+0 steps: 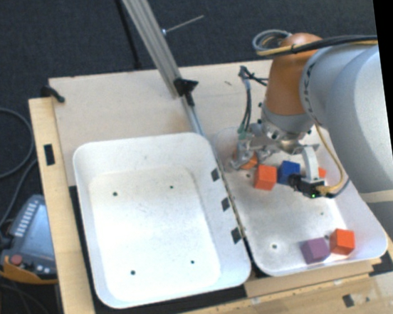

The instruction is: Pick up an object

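Grey arm [348,111] with orange band enters from 3 o'clock, wrist low over right bin [280,249]. Left bin [154,216] alongside, at 9 o'clock of it. Gripper [271,151] sits in right bin's 12 o'clock part; how far it is open, cannot tell. Orange block [264,177] just at 6 o'clock of gripper, blue block [289,170] touching it at 3 o'clock. Purple block [314,250] and second orange block [342,241] together at 5 o'clock, well apart from gripper.

4 blocks [264,177] in rt bin [280,249], beside left bin [154,216]
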`<control>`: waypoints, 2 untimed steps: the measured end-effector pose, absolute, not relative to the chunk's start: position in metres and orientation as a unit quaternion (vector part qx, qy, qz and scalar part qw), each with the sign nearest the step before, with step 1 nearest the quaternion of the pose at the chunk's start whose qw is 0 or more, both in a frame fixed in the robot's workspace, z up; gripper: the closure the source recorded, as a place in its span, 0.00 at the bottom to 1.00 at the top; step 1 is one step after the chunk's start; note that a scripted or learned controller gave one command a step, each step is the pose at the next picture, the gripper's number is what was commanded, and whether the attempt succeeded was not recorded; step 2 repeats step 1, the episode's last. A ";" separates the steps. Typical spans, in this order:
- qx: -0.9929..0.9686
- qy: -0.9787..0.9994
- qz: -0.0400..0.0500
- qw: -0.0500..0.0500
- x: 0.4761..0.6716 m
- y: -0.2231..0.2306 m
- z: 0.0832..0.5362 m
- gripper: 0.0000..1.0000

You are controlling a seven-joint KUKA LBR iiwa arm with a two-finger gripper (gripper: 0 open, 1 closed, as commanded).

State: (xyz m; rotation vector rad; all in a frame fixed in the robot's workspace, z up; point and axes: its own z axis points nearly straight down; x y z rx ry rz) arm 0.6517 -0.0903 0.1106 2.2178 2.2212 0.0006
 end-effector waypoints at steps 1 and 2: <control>0.704 0.710 0.004 0.003 0.660 0.002 0.202 1.00; 0.704 0.710 0.004 0.003 0.660 0.002 0.202 1.00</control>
